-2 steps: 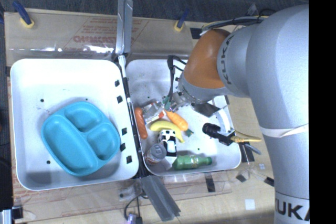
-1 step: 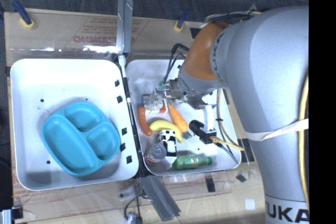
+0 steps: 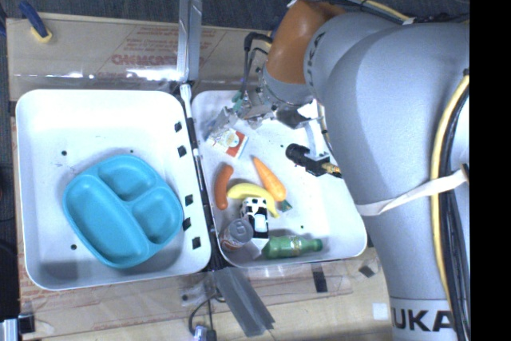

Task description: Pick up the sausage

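Carefully lower end effector (image 3: 249, 104), finger state untellable, toward six o'clock onto slim reddish-orange sausage (image 3: 223, 185), clear of curved yellow banana (image 3: 251, 192).

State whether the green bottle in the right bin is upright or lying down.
Lying down. The green bottle rests lengthwise on the floor of the right bin, along its near wall.
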`<move>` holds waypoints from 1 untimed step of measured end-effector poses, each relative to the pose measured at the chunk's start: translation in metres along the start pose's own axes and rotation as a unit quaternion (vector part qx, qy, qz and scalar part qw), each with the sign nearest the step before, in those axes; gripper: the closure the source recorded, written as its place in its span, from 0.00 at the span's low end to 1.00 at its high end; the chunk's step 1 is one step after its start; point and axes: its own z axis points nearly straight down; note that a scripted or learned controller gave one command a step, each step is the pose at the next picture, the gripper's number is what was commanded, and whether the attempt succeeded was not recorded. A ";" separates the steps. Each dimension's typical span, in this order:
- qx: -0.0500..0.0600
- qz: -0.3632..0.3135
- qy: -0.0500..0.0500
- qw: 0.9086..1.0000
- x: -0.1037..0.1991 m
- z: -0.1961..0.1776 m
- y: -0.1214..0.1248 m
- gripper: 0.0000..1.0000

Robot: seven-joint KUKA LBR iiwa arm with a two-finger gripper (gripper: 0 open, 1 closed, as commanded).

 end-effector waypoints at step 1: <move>0.004 0.085 0.000 0.996 0.014 -0.097 -0.020 0.00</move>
